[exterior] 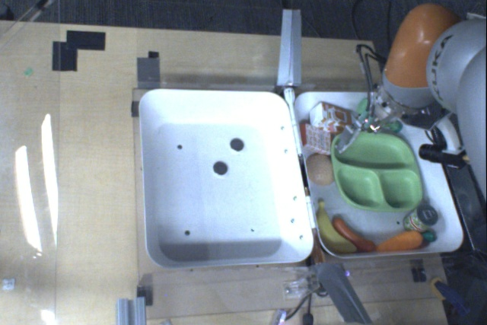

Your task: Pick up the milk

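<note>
Camera view: milk [326, 118] in right bin [454, 231]

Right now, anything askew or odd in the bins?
Nothing spilled or broken. The milk carton lies on its side in the right bin's far corner, wedged against the green tray. Everything is crowded into that bin: banana, sausage, carrot.

Just the one camera here, mounted up above the counter [84, 186] and looking down at a slant, far enough back to fit both white bins: the left bin [221, 179] mid-frame, the right bin [449, 228] toward the right side. The far edge of the counter and dark floor sit up top. The arm [434, 57] reaches in from the right.
</note>
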